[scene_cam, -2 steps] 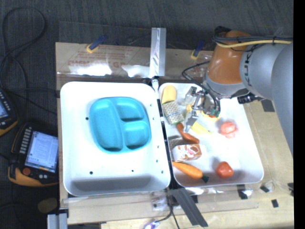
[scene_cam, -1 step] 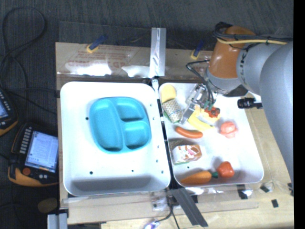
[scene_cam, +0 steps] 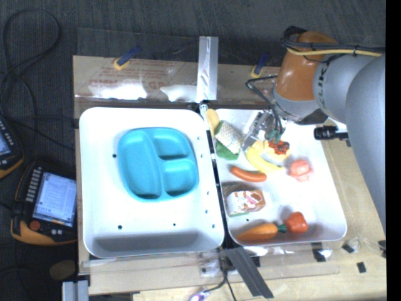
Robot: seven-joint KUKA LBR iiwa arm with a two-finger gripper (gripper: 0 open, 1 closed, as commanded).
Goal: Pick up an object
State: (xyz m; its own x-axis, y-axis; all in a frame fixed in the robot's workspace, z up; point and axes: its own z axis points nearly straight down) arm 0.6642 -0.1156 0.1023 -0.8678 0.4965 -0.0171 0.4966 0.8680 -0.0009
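My gripper (scene_cam: 263, 130) hangs low over the back of the right bin (scene_cam: 327, 199), just above a yellow banana (scene_cam: 260, 160) and a small red-and-black piece (scene_cam: 279, 147). Left of it lies a green and white wedge (scene_cam: 227, 140), with a yellow piece (scene_cam: 213, 118) at the bin's back corner. An orange-red sausage (scene_cam: 248, 174), a pink lump (scene_cam: 300, 169), a toast-like slice (scene_cam: 245, 201), a carrot (scene_cam: 257, 232) and a red pepper (scene_cam: 296, 222) lie nearer the front. Nothing shows as held.
The left bin (scene_cam: 94, 231) holds a blue divided plate (scene_cam: 160, 162). A metal post (scene_cam: 208, 68) stands behind the seam between the bins. A handheld screen unit (scene_cam: 47, 202) lies on the floor at far left. The arm (scene_cam: 351, 99) covers the back right.
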